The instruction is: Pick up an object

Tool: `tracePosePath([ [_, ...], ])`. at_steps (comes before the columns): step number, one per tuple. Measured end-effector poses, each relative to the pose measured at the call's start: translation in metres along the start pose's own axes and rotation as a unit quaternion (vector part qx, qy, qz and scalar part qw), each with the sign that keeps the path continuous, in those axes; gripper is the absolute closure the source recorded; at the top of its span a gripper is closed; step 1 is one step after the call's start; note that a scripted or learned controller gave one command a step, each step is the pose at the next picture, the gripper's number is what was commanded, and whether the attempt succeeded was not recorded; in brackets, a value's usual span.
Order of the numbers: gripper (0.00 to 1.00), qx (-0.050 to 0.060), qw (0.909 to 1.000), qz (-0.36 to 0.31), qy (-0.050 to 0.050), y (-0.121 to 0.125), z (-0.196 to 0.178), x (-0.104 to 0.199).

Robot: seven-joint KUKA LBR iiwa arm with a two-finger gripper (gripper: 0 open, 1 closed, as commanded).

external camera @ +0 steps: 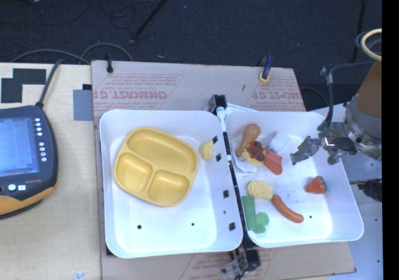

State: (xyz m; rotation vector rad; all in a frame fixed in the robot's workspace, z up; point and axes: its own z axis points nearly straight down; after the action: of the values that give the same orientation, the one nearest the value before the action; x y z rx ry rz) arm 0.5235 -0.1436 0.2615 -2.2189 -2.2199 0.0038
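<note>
Nearest, at the lower centre of the frame, a green toy [254,216] lies in the right bin [349,222] beside a sausage [287,207] and a corn cob [260,190]. Right of these sits a strawberry [316,184]. Higher up, the tool [303,149] hovers over this bin, whether spread or pressed together I cannot tell, near a drumstick [248,138] and a red block [272,162]. Left, a yellow tray [156,166] (three compartments) fills the left bin [124,235].
</note>
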Motion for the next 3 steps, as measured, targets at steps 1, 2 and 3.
tracePosePath([
  [1,1.0,0.003,1.0,0.0,0.001,0.0,-0.008,-0.001],
  [2,1.0,-0.008,1.0,-0.003,0.0,-0.011,-0.223,0.101],
  [3,1.0,0.007,1.0,-0.001,0.0,-0.019,-0.104,0.108],
])
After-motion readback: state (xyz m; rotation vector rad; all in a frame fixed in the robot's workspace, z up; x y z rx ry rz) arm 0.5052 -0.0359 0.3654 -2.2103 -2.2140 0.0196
